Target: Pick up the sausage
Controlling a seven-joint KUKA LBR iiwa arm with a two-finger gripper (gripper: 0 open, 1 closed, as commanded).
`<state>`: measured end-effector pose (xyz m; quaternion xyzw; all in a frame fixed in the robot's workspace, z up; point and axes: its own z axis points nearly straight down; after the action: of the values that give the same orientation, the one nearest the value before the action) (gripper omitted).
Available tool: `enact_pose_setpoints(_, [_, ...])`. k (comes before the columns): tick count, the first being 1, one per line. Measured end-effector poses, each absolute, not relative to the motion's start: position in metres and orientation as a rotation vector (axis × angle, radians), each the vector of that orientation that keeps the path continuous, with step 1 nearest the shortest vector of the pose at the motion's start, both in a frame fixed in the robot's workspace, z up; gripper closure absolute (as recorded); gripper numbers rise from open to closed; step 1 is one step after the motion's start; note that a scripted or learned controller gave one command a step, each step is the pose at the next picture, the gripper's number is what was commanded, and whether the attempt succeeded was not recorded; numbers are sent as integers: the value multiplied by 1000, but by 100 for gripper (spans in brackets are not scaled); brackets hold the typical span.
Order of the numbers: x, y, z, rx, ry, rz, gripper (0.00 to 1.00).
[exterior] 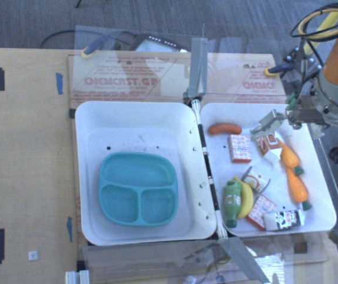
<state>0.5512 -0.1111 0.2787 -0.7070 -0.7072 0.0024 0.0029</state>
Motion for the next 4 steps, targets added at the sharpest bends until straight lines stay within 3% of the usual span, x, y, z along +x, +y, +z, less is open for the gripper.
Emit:
enact_pose_setpoints(1, [585,-44,187,-2451,-1954,12,0])
enact_pose_setpoints(2, [641,-28,181,-2349,-2081,8,0])
enact_pose_setpoints(3, [649,-48,150,-2346,-2105,-45,0])
enact_pose_setpoints(4, [655,-89,217,-2019,-2404,5,0])
